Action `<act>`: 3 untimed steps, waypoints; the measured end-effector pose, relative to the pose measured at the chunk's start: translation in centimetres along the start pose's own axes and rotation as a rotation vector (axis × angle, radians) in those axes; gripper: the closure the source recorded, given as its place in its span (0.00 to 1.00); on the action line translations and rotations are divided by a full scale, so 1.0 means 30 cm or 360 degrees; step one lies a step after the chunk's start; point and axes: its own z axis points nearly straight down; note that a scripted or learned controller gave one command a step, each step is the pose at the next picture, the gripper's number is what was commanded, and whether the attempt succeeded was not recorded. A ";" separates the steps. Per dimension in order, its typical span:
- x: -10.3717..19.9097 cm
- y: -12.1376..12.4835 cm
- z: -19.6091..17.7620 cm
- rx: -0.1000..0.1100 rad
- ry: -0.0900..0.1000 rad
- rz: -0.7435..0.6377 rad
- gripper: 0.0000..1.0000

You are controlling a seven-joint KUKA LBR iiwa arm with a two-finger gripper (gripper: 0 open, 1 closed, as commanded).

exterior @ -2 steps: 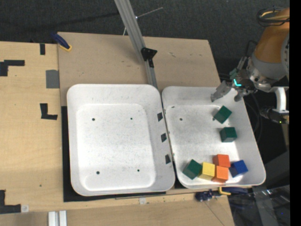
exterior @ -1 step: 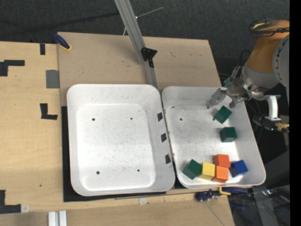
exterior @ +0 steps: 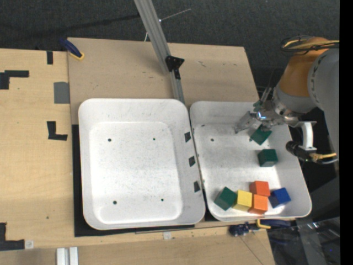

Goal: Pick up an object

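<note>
Bench (exterior: 132, 59): tan board, black marks along its left side, a grey pole crossing it at a slant toward the gap between the bins.
Left bin (exterior: 135, 106): white, shallow, speckled floor with four dark dots.
Right bin (exterior: 220, 115): white, shallow, touching the left bin along its edge; holds all the blocks.
Arm (exterior: 309, 81): grey with an orange band, reaching in from the right over the upper right part of the right bin.
Gripper (exterior: 259, 123): pointing down and to the left above the right bin's upper right area; a green block sits at its fingertips, apparently between the fingers and tilted, so it looks closed on that block.
Held block (exterior: 261, 135): dark green, tilted, just below the gripper tip, near the bin's right wall.
Second green block (exterior: 267, 157): dark green, on the bin floor just below the held one, apart from it.
Block cluster, lower right of right bin: green (exterior: 225, 198), yellow (exterior: 243, 199), two orange (exterior: 260, 188) (exterior: 259, 203), blue (exterior: 281, 196), packed close together, the yellow touching the green and the lower orange.
</note>
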 end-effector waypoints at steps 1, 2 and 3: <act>-0.001 0.014 -0.002 -0.0013 0.0003 -0.0003 0.00; -0.001 0.016 -0.033 -0.0016 -0.0001 -0.0004 1.00; 0.004 0.015 -0.175 0.0012 0.0016 -0.0001 1.00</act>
